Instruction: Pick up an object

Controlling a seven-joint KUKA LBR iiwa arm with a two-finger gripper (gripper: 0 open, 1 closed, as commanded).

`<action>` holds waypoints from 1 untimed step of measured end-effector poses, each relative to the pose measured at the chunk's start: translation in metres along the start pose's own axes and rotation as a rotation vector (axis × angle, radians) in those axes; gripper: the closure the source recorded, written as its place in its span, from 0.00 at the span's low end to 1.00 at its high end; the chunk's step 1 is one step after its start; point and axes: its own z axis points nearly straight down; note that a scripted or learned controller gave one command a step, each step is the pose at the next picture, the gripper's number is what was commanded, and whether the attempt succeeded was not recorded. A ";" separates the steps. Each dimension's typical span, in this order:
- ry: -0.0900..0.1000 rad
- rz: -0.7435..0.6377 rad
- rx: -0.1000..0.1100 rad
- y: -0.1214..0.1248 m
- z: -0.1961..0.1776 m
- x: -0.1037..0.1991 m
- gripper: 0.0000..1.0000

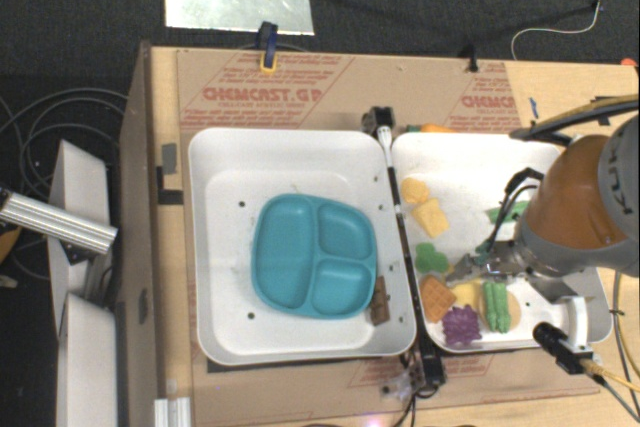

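From my remote station I see a cluster of small toy food pieces in the right bin [500, 147], and any of them could be the thing to pick up. Taking the purple bunch of grapes [461, 323] at the bin's near edge as my landmark: a tan waffle-like square [437, 296] sits just behind and left of it, a green pod-shaped piece [496, 305] lies just to its right, a small yellow piece [466, 293] sits between those two, a green leafy piece [431, 259] lies further back, and two pale yellow chunks [424, 206] lie well behind.

I judge these pieces light, rigid plastic, smooth and likely slippery, not fragile. The green pod looks easiest: long and narrow, so I would pinch it across its short width at the middle.

The gripper [478, 264] hangs just behind the grapes, over the yellow piece and waffle. I cannot tell whether it is open or closed, as the wrist hides it, and I see nothing held.

Left of the grapes, across the divider, the left bin [225, 215] holds a teal divided plate [313, 255], with a small brown piece [380, 300] touching the plate's right edge.
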 end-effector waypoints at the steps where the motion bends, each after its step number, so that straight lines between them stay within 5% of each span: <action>1: -0.009 -0.002 -0.011 0.096 -0.020 -0.087 0.00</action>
